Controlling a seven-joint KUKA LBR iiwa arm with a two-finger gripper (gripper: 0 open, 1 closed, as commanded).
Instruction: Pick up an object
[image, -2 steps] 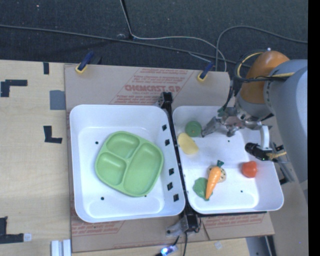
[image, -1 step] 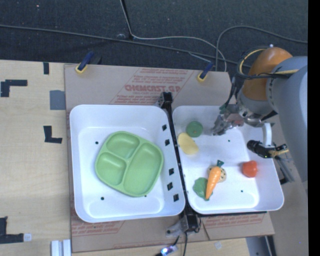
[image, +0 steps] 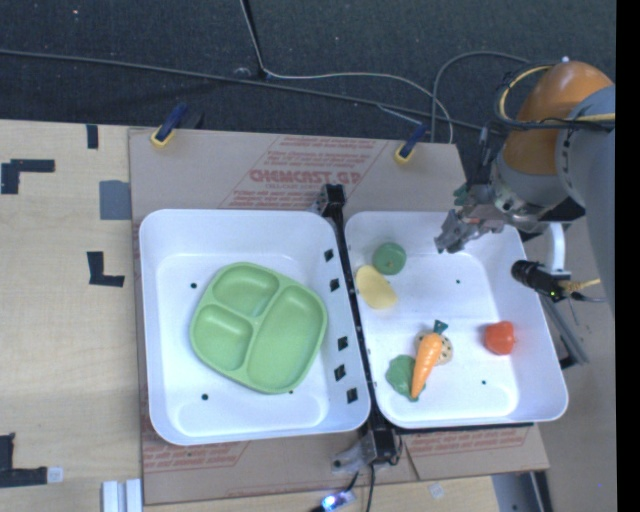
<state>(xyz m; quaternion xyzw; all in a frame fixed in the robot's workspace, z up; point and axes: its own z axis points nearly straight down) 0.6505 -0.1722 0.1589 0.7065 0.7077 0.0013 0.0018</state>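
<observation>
At the near edge of the right bin (image: 540, 405) we find the carrot (image: 426, 362), its tip lying on a dark green piece (image: 400, 374) and its leafy end touching a small pale object behind it; the red object (image: 499, 337) sits alone near the bin's right wall; farther back the yellow piece (image: 376, 288) lies against the divider, with the round green piece (image: 389, 258) just behind it; in the left bin (image: 160, 330) a green divided plate (image: 260, 326) rests tilted across the floor. At the far right corner of the right bin the gripper (image: 460, 232) hangs above the floor with nothing between its fingers; whether they are apart or together we cannot tell at this angle. We judge that no object has been chosen yet, since every candidate lies well apart from the gripper. The risks, as we see them: a descent here would close on bare plastic near the wall; a reach for the carrot could drag its neighbours, since they touch; the rounded pieces might roll from a glancing contact; the yellow piece hugs the divider, leaving one finger little room.
</observation>
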